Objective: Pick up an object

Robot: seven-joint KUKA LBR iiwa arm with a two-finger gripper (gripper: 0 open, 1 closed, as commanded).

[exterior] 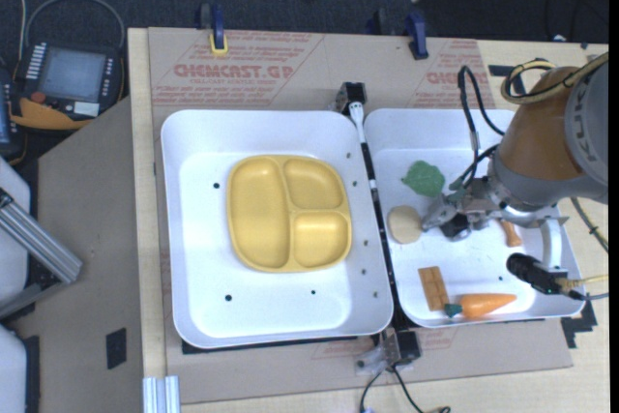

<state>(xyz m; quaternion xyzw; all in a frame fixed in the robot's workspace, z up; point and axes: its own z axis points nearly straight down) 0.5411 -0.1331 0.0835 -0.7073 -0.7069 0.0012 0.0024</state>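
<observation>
My gripper (447, 216) is low in the right bin (435, 117), near its middle, with the arm coming in from the right. A beige round object (404, 224) lies just left of the gripper, close to it or touching. A green leafy piece (424, 177) sits just above the gripper. Nearer the bin's front edge, a brown rectangular block (432, 286) lies beside an orange carrot (486, 305). A small orange piece (511, 233) shows right of the gripper, partly under the wrist. I see nothing between the gripper's tips.
The left bin (179, 208) holds a yellow divided plate (288, 211) at its centre. A black divider strip (368, 171) runs between the two bins. Blue clamps (417, 34) stand at the bench's back edge.
</observation>
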